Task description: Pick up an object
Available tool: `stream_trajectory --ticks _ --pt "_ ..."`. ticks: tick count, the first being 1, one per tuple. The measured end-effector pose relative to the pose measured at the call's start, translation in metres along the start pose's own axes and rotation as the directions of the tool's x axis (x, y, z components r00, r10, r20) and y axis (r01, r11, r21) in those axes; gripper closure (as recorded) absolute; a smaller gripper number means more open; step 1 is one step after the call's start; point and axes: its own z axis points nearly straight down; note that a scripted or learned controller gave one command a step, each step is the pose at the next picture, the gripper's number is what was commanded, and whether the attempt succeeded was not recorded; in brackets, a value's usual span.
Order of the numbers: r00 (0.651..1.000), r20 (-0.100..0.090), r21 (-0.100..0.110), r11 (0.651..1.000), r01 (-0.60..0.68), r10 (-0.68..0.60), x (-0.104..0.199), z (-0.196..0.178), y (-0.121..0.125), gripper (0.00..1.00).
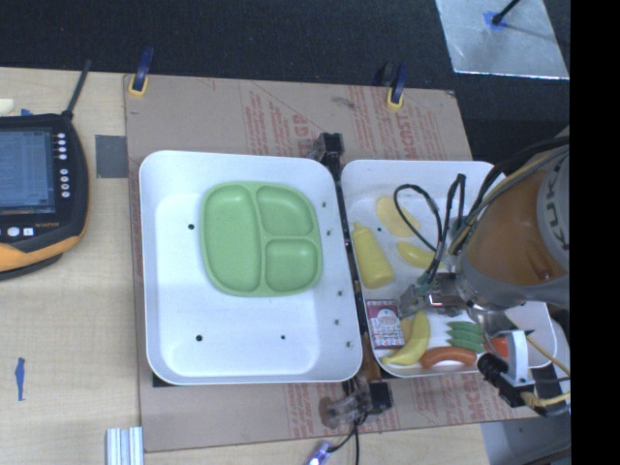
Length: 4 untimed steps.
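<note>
Gripper (418, 301): over curved yellow plastic banana (413, 342) in shallow white right bin (407, 170).
Fingers: state not discernible.
Advice: descend centred, straddling the banana's width.

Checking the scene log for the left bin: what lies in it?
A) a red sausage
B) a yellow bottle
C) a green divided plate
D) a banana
C: the green divided plate lies flat in the left bin, while the banana and the other small items lie in the right bin.
</note>
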Motion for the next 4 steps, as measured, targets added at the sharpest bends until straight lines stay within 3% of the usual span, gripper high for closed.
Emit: stream_trajectory --ticks 1,2,3,4 --pt "1.000 -0.014 0.009 1.000 0.013 -0.013 0.005 -0.009 0.000 1.00" --pt "1.000 -0.001 0.004 1.000 0.003 -0.003 -0.002 -0.010 0.000 0.00" --pt "1.000 -0.026 0.011 1.000 0.010 -0.009 0.006 0.002 0.087 0.00" --pt "1.000 -0.027 0.048 0.999 0.015 -0.013 0.008 0.005 0.172 0.00"
